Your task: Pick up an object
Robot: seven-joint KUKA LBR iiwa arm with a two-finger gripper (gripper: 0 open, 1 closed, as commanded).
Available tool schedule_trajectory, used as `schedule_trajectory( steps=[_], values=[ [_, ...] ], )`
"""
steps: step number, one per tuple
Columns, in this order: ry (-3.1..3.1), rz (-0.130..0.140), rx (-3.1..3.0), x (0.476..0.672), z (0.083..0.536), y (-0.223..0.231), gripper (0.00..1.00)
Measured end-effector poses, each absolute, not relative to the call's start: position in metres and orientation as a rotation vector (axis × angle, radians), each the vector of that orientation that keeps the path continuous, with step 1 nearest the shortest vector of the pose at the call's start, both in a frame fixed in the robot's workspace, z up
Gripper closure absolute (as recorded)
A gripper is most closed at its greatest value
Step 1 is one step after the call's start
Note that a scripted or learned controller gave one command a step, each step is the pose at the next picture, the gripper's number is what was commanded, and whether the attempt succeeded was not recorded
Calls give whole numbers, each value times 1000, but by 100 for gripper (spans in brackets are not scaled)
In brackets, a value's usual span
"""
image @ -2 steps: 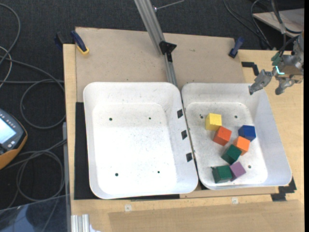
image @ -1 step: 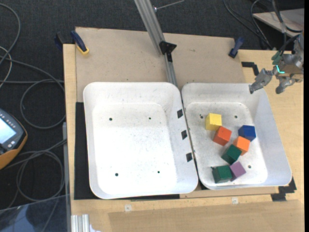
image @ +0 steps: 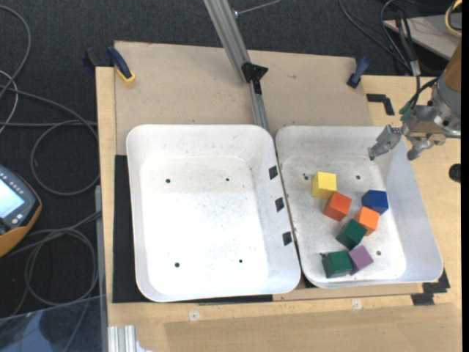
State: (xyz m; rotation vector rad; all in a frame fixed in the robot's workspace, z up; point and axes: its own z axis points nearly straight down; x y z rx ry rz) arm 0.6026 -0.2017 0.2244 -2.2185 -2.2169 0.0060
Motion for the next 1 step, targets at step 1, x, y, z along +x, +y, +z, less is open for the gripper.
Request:
schedule_trajectory(
  steps=[1],
  values=[
    [-2218,5,-2218,604,163,-207,0]
  ],
)
